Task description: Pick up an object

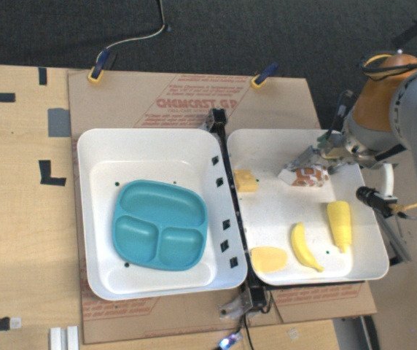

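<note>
Crowding right bin (267,144): banana (305,248), packet (310,174).

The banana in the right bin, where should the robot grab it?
Probably across its thick middle, coming straight down from above. The banana lies flat on the right bin's floor, curving from upper left to lower right, so fingers would close across its narrow width. The yellow disc sits close to its lower left, so mid-body gives more room.

The left bin (92,195) holds a divided plate (160,224). In the right bin (267,148), a cheese cube (246,181) lies by the left wall, a packet (308,175) near the back, and a banana (305,247) between a disc (269,259) and a corn cob (340,224) along the front.
</note>
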You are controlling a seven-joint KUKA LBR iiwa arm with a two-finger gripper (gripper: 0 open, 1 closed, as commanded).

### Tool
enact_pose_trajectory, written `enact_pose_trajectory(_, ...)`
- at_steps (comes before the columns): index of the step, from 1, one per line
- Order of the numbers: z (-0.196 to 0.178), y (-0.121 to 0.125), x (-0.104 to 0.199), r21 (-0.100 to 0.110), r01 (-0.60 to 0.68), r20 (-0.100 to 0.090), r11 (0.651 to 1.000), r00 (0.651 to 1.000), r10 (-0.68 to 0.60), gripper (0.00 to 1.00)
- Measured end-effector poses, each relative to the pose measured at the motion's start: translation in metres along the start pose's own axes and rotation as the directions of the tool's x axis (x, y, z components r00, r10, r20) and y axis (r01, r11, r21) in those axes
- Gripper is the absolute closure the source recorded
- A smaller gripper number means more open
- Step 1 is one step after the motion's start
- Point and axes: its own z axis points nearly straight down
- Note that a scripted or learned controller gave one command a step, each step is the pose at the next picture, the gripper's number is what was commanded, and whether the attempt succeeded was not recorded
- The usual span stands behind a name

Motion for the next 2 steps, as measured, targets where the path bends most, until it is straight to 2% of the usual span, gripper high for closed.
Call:
enact_pose_trajectory(1, -0.016, 0.005, 0.0, -0.009, 0.003, 0.0, 1.0, 1.0, -0.003, 1.0)
enact_pose_trajectory(2, 0.003, -0.072, 0.001, 0.024, 0.004, -0.005, 1.0, 1.0, -0.004, 1.0)
